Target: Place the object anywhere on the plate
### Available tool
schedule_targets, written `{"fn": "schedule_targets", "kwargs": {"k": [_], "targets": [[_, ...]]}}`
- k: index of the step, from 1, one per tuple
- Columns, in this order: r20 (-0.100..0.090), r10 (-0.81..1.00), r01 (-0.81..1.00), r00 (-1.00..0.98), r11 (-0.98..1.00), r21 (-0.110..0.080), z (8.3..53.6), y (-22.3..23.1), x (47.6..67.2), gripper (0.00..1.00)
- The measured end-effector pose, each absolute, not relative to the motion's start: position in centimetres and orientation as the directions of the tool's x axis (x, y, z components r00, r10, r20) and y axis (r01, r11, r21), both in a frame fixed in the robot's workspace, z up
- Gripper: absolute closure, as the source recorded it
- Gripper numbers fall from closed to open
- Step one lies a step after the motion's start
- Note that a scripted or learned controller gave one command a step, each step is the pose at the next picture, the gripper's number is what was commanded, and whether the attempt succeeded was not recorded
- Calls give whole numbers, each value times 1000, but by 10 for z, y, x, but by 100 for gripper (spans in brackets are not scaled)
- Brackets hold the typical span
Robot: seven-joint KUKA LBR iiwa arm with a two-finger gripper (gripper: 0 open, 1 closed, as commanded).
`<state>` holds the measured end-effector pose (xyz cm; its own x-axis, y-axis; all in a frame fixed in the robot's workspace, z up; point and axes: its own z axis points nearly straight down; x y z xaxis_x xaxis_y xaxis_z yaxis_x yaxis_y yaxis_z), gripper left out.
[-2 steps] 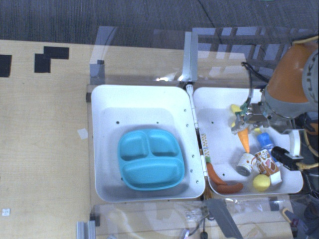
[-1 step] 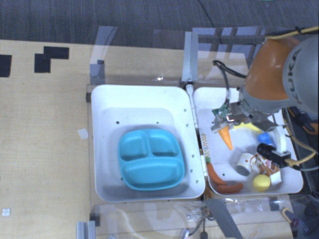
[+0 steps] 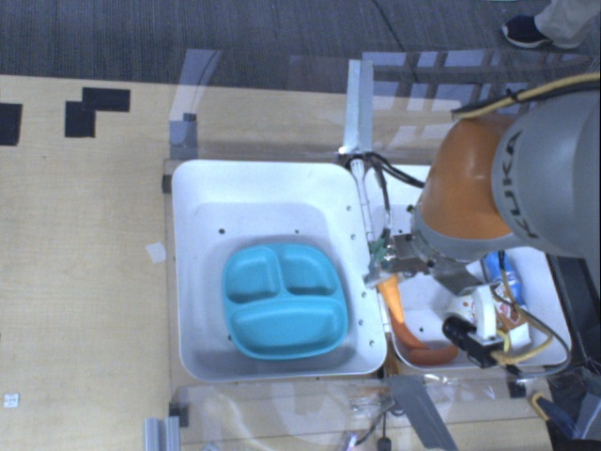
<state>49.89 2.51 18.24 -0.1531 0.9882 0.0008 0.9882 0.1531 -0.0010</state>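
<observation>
Camera view: orange carrot-like object (image 3: 406, 329) in right bin (image 3: 554, 280); jaws' state unclear.

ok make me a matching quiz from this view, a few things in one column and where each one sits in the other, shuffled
Things:
1. blue plate
2. orange object
3. arm
4. black cable

Places:
A. lying in the right bin by its left wall
B. on the grey floor beyond the bench
C. resting in the left bin
D. reaching over the right bin

Pairs: 1-C, 2-A, 3-D, 4-B
</observation>
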Motion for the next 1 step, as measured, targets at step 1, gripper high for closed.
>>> {"fn": "schedule_targets", "kwargs": {"k": [1], "targets": [[0, 952, 952, -305, 305, 2, 183, 80, 551, 100]]}}
